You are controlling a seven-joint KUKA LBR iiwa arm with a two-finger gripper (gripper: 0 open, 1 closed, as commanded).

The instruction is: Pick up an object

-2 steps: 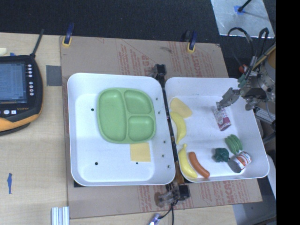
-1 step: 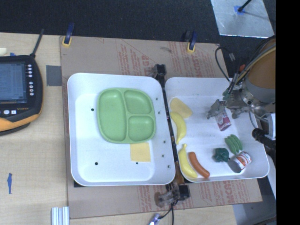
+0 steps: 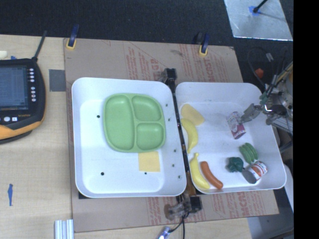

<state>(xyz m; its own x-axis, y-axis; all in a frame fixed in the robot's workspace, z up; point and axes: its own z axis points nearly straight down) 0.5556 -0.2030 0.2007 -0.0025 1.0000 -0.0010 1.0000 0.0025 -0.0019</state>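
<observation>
**Q.** What does the view from above show?

**A.** Two white bins on a table. The left bin (image 3: 84,133) holds a green divided plate (image 3: 133,122) and a yellow square slice (image 3: 149,161). The right bin (image 3: 219,96) holds the candidates for picking: a small can (image 3: 236,125) lying on its side, a green pickle (image 3: 248,152), a dark green broccoli piece (image 3: 235,164), a second small can (image 3: 257,170), a sausage (image 3: 211,175) touching a banana (image 3: 197,174), and two further yellow pieces (image 3: 190,126) along the divider.

**Q.** Where is the gripper (image 3: 247,114), and what is its state?

**A.** It reaches in from the right rim of the right bin, just beside the tipped can on that can's right. Nothing is seen between the fingers (image 3: 248,113); whether they are spread or closed cannot be told at this resolution.

**Q.** What could go wrong from here?

**A.** Judged from this layout, the nearest target is the tipped can. A round body lying on its side is likely to roll away under a glancing contact. The low, slanted approach near the bin wall could also catch the rim, or close beside the can rather than around it.
</observation>
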